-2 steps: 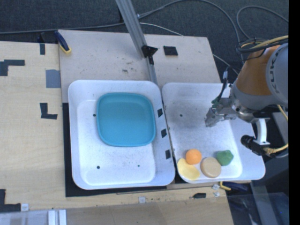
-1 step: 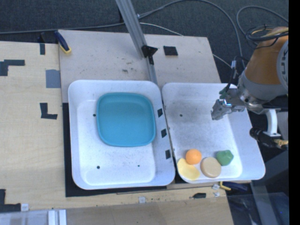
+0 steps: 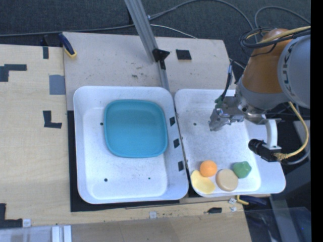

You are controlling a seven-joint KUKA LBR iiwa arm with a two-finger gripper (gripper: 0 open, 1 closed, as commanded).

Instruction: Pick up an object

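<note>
My gripper point(image 3: 216, 124) hangs over the middle of the right bin point(image 3: 202, 105), with nothing visible between its fingers. Well below it, along the bin's near edge, lie an orange ball point(image 3: 208, 168), a yellow flat piece point(image 3: 202, 183), a tan round piece point(image 3: 227, 180) and a green object point(image 3: 242, 169). The four sit close together, the orange ball touching the yellow piece. A clear gap separates the gripper from them.
The left bin point(image 3: 91, 180) holds a blue square plate point(image 3: 135, 128) in its upper middle. A grey metal pole point(image 3: 146, 32) runs from the top down to the seam between the bins. The arm's body covers the right bin's upper right part.
</note>
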